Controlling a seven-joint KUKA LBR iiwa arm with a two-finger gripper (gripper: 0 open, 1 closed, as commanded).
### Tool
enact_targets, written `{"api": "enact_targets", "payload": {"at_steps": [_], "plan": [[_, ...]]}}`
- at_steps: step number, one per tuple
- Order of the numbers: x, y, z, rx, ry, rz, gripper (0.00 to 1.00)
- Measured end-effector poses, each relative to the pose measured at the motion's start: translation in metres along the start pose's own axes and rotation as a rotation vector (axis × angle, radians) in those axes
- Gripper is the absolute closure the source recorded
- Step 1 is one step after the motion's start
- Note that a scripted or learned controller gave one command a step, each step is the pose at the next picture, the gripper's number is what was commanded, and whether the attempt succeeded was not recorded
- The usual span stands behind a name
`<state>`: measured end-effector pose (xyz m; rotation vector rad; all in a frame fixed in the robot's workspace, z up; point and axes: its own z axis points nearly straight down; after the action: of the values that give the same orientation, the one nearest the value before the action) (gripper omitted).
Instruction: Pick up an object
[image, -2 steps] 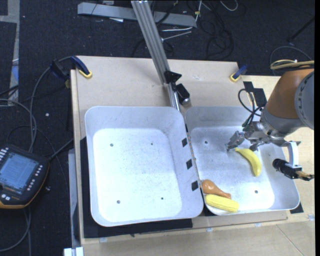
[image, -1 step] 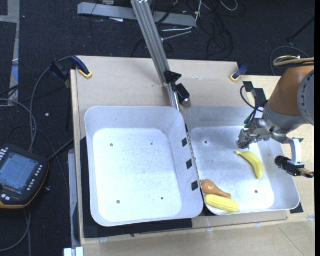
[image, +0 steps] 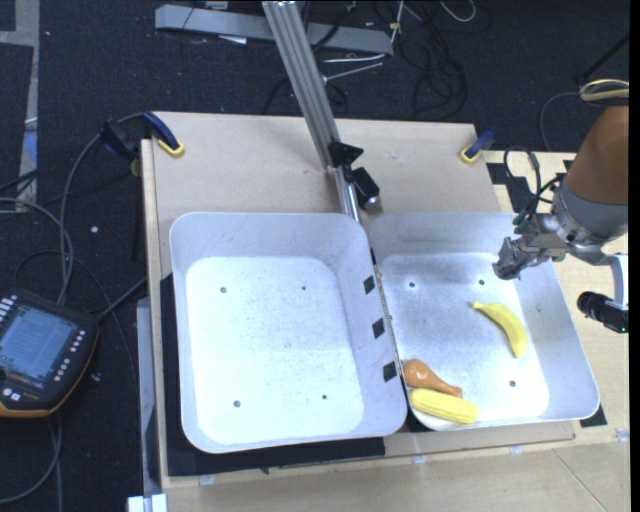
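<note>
The gripper (image: 508, 262), finger state indeterminable, hovers just above-left of the banana (image: 503, 324), whose long axis runs diagonally toward the lower right.

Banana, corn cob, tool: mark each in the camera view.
banana (image: 503, 326): camera view, middle of its curve.
corn cob (image: 443, 406): camera view, middle of the cob.
tool (image: 506, 263): camera view, at its tip.

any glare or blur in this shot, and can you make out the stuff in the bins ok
In the camera view, lighting is even and soft; the white bins look bright but not blown out, with faint speckling visible. The image is low-resolution and slightly soft, so the gripper is a dark blur. The banana, corn cob and orange-brown item read clearly by colour.
</note>
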<state>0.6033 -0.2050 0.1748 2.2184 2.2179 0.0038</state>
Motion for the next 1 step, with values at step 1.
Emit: {"api": "enact_targets", "payload": {"at_steps": [1], "plan": [[-0.0042,0.0011,-0.0622,0.000,0.000,-0.001,1.00]]}}
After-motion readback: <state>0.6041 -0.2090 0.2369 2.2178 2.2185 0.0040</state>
